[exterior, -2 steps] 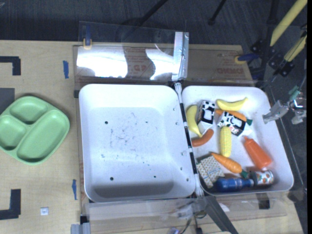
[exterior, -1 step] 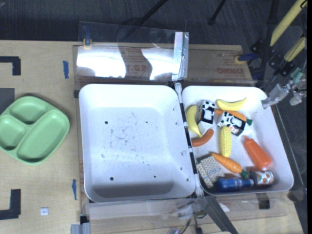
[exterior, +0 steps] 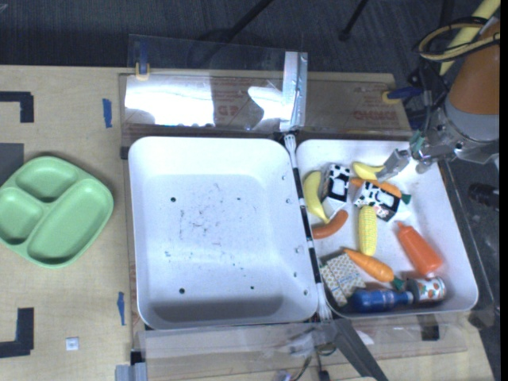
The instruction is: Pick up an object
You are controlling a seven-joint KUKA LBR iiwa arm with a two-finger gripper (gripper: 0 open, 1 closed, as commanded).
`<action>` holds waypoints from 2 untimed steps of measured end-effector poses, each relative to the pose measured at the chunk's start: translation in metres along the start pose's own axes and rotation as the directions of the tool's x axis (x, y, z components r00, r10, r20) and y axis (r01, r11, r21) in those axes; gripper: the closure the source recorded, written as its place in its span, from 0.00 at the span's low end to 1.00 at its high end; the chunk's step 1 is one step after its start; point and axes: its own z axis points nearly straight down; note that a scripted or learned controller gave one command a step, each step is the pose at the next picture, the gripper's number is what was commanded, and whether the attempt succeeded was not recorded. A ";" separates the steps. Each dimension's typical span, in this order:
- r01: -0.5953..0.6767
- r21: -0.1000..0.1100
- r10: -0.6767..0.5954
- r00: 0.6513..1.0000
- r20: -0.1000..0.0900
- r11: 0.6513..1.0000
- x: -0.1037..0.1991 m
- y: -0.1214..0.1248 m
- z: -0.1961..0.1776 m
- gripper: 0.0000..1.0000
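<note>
**Gripper over far edge of right bin, nothing grasped**

My gripper sits at the far right of the right bin, just right of the small banana. Can't tell from this view if my jaws are released or clenched; too small and blurred. Nothing visible between them. My wrist's orange band is above it, toward the far right corner.

Right bin contents, all clustered:
- yellow banana along the left wall, upright-ish
- black-and-white cube just right of it
- small banana at the far side, beside my fingers
- black-and-white toy with orange trim near the centre
- corn cob right below that toy, touching it
- orange sausage near the left wall, just below the banana
- orange bottle on the right, tilted
- carrot lying diagonal toward the near side
- patterned pouch under the carrot's left end
- blue bottle flat along the near wall
- red-and-white can at its right end, touching

Left bin shows scuff marks on its floor. Green divided plate sits on the bench, well left of both bins. Clear plastic sheet stands behind the left bin.
</note>
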 end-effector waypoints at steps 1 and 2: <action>0.006 -0.002 -0.006 1.000 0.002 1.000 -0.010 0.015 -0.016 0.00; -0.004 -0.003 0.004 1.000 0.002 1.000 -0.002 0.042 -0.005 0.00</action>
